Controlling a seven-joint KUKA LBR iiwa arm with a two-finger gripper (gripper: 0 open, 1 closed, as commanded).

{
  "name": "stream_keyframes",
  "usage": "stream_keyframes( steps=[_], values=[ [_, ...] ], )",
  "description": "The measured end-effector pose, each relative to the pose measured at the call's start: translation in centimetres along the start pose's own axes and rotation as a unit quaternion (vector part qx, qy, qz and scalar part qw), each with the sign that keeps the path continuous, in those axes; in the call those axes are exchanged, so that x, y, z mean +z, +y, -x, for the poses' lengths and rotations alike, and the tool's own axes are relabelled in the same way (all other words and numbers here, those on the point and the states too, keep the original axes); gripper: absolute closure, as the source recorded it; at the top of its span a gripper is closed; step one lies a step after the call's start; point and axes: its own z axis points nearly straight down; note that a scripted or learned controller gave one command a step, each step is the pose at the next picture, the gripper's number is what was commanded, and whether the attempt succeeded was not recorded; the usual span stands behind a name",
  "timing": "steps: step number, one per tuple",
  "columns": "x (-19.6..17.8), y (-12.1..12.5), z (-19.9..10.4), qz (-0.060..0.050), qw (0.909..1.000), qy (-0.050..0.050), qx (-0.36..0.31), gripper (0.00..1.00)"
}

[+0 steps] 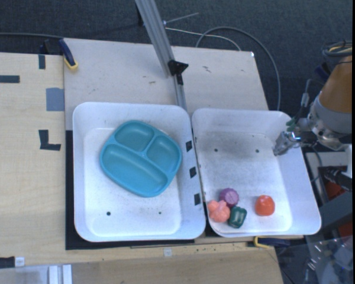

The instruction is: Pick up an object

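Pale wood table [124,76] under two white bins. Big blue plate [141,157] lying in left bin [86,176]. Grey arm [331,108] reaching over right bin [242,129], jaws [282,144] near its right wall, gripping nothing seen; released or clenched, cannot tell. Down front: red ball [264,205], pink lump [219,211], purple bit [228,196], green bit [237,217], huddled close.

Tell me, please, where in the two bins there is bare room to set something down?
Right bin: bare floor between the far wall and the toys; the near edge is crowded by the purple, pink, green and red toy. Left bin: the near strip below the blue plate is free.
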Motion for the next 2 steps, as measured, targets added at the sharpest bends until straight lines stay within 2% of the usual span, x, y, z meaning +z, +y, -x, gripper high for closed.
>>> stream_keyframes(
  steps=[1,2],
  values=[
    [-5.7,-0.5,-0.7,0.0,1.0,0.0,0.0,1.0],
    [-4.8,-0.6,-5.2,-0.003,1.0,0.001,-0.001,1.0]
  ],
)
